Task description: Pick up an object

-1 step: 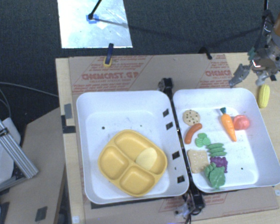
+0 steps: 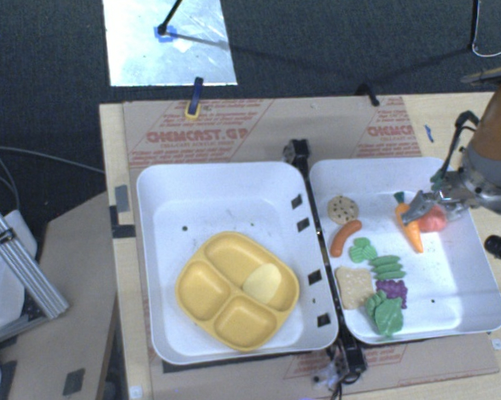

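The right bin [image 2: 463,308] holds several toy foods. An orange carrot [image 2: 411,231] lies near its upper right, with a red piece [image 2: 436,219] touching it on the right. My gripper [image 2: 430,204] hangs low right over these two, its tip at the carrot's top end and the red piece. Further left lie a round cookie [image 2: 343,207], an orange-red sausage [image 2: 347,233], a green leafy piece [image 2: 363,249], a green pea pod [image 2: 387,266], a pale cracker [image 2: 353,286], purple grapes [image 2: 394,289] and a green leaf [image 2: 387,314].
The left bin [image 2: 173,200] holds a yellow divided plate [image 2: 237,290] with a pale round piece [image 2: 262,281] in one compartment. A black ridge with clips [image 2: 310,225] separates the bins. The arm's grey body [image 2: 496,161] overhangs the right bin's right rim.
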`<state>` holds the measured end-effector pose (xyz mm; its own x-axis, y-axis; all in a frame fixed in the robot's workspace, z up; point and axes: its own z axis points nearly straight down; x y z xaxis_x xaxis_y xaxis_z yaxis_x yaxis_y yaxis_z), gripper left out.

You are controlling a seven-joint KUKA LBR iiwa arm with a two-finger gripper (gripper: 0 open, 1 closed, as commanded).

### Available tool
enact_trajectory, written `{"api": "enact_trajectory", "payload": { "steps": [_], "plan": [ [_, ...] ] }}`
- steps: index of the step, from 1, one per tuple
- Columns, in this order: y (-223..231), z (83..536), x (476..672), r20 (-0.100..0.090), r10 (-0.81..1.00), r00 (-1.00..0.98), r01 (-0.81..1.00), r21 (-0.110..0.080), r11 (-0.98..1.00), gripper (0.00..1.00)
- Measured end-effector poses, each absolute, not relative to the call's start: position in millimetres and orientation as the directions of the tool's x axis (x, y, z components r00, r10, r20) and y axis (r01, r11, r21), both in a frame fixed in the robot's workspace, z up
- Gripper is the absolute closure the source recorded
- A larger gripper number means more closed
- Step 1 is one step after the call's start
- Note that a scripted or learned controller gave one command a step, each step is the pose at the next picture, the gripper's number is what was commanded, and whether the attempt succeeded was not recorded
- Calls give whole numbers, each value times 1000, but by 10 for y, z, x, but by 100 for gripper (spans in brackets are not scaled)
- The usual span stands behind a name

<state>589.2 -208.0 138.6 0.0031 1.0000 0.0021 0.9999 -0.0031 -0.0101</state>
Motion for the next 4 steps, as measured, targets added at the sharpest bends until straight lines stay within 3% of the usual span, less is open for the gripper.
{"api": "enact_trajectory", "payload": {
  "steps": [1,2,3,4],
  "plan": [
    [-2058,820,6075,-1,1000,-5,1000,1,5,0],
    [-2071,1004,6113,-4,1000,-5,1000,14,5,100],
    [-1385,901,6247,-2,1000,-9,1000,5,9,100],
    [-867,959,6580,-3,1000,-2,999,-35,2,100]
  ]
}}
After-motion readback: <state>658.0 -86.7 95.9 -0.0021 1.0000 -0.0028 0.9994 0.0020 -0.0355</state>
